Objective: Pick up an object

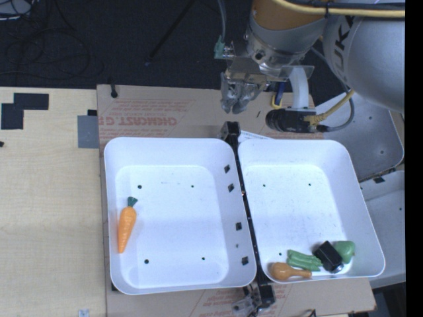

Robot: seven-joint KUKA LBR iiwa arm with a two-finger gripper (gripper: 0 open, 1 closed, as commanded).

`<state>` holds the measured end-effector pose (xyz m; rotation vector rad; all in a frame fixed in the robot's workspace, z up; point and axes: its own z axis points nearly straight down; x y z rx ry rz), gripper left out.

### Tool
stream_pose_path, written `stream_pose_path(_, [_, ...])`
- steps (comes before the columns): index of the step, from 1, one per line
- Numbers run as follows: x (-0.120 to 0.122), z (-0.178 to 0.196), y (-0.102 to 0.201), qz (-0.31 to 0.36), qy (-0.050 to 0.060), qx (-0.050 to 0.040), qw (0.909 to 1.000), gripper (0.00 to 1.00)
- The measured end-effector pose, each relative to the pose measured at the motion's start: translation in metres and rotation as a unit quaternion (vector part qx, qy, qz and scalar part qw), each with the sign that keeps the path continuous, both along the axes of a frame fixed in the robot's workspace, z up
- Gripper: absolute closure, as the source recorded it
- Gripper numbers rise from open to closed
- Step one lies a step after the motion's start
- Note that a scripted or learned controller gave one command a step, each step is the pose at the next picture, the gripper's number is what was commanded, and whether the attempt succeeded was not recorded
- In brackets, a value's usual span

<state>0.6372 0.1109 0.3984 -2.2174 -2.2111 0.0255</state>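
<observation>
1. Orange plastic toy carrot with a green top (126, 225): lies in the left shallow white bin (168, 152), close to that bin's left wall, towards the near end. Green end points away from the camera, orange tip points towards it. Nothing touches it.
2. Right shallow white bin (297, 152): a cluster of small things sits in its near right corner.
3. In that cluster: a green toy bean pod (303, 260) lies on the bin floor, with a tan pear-shaped toy (289, 271) just beside it on the near side, against the front wall.
4. A small black block (328, 255) rests tilted against the pod's right end. A rounded green toy (345, 248) sits just behind it, by the right wall.
5. The claw (238, 101): hangs above the far edge of the bins, over the seam where the two meet, well apart from the carrot and from the corner cluster. Its metal fingers point down and hold nothing. Whether they are spread or pressed together, I cannot tell from this angle.
6. The grey arm with the orange band (291, 8) reaches in from the upper right.
7. Both bins rest on a brown cardboard sheet (165, 111) on the pale wooden counter (46, 210).
</observation>
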Motion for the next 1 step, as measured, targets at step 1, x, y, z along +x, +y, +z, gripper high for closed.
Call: stream_pose_path(1, [-0.0241, 0.0648, 0.1102, 0.007, -0.01, 0.0042, 0.9999, 1.0])
